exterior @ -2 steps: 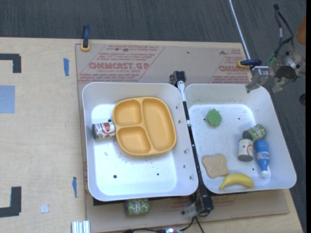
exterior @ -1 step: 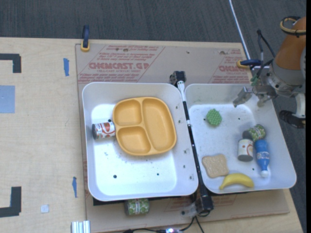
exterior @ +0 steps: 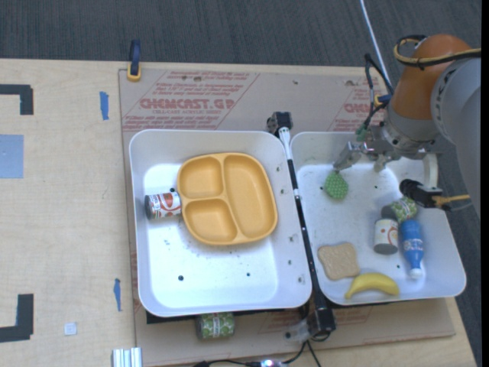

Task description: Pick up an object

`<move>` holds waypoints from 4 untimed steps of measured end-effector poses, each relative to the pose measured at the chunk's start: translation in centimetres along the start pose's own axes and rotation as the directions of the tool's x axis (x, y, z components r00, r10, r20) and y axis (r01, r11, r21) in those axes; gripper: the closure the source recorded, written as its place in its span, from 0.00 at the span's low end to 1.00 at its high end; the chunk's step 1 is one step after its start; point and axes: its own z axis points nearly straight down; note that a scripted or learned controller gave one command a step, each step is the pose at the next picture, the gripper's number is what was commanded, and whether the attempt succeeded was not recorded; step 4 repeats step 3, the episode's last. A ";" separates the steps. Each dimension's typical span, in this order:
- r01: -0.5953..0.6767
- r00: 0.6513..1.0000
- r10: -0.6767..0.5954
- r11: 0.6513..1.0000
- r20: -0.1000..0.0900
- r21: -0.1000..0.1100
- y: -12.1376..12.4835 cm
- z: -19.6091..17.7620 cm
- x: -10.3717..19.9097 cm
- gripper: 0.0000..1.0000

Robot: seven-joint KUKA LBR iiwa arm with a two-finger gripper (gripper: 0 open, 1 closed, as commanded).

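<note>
Far to the left of the hand, in the left shallow white plastic bin (exterior: 153,266), a small red-and-white can (exterior: 162,204) lies on its side, touching the left edge of a yellow three-compartment plastic plate (exterior: 227,197). A green-labelled can (exterior: 217,326) lies on the tabletop (exterior: 61,228) outside that bin's near rim.

In the right white bin (exterior: 451,277), the nearest thing to the hand is a green leaf-shaped toy (exterior: 335,184), just below and left of it. Further toward the camera lie a tan slice of toy bread (exterior: 338,260) and a yellow banana (exterior: 372,284). Below and right of the hand sit a small white-and-grey can (exterior: 384,235), a green-and-yellow crumpled item (exterior: 403,208) and a blue-and-white bottle (exterior: 412,247) lying on its side.

The hand (exterior: 365,153) hangs over the far part of the right bin with its two fingers spread and nothing between them. Judging by this, no object is picked up yet: descent, closing and lift all remain, and the green toy looks the likeliest target.
</note>
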 end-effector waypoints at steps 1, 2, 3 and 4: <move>-0.001 1.000 0.001 1.000 -0.001 -0.001 -9.1 -0.1 6.3 0.00; -0.003 1.000 0.003 1.000 0.002 -0.009 -8.9 -1.2 6.2 1.00; 0.000 1.000 0.000 1.000 0.000 -0.001 -13.7 -9.9 13.2 1.00; 0.000 1.000 0.000 1.000 0.000 -0.001 -13.7 -9.9 13.2 1.00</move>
